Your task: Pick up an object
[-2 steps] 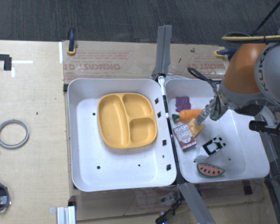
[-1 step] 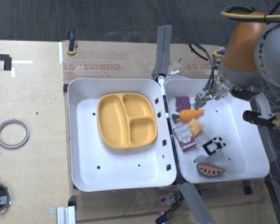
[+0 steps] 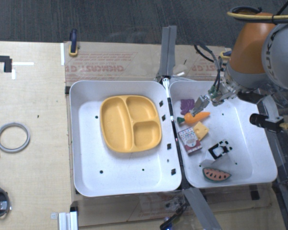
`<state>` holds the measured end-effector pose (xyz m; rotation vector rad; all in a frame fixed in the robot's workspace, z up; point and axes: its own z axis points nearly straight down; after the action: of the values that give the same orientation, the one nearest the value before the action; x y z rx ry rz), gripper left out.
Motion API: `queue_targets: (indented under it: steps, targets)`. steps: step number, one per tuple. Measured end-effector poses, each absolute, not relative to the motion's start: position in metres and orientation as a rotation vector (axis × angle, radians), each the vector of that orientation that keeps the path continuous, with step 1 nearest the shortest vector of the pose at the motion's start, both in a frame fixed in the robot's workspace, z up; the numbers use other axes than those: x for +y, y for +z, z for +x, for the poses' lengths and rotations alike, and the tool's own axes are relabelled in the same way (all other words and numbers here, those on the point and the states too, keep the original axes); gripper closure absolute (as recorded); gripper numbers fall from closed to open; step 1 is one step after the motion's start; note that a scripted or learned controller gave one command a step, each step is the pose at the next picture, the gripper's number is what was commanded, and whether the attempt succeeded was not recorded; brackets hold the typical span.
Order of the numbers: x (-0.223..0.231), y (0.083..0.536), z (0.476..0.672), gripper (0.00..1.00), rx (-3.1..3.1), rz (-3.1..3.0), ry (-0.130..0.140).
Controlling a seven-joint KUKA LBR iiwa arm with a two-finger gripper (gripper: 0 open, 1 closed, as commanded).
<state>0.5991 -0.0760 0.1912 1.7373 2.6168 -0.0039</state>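
The fingers (image 3: 202,102) reach down into the right bin (image 3: 259,166) with their tips right at the carrot (image 3: 198,117); whether they are open or closed on it cannot be told from this angle. Nearest the camera, well below the fingers, lies a watermelon slice (image 3: 216,174), and just above it a black clip (image 3: 220,149). Closer to the fingers, a small box (image 3: 189,141) lies tilted beside a cheese wedge (image 3: 200,130), which sits right under the carrot. A purple piece (image 3: 186,104) lies just left of the fingers, crowding the carrot from behind. Left of the fingers, across the divider, the left bin (image 3: 86,176) holds a yellow divided plate (image 3: 131,123). Far left on the bench lies a tape roll (image 3: 11,137).
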Motion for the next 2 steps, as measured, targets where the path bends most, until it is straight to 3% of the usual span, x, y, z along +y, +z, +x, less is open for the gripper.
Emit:
queue_targets:
  steps: [1, 2]
  targets:
    - [-0.076, 0.191, 0.599, 0.00, 2.617, 1.737, -0.004]
    - [-0.103, 0.096, 0.577, 0.00, 2.743, 1.514, 0.004]
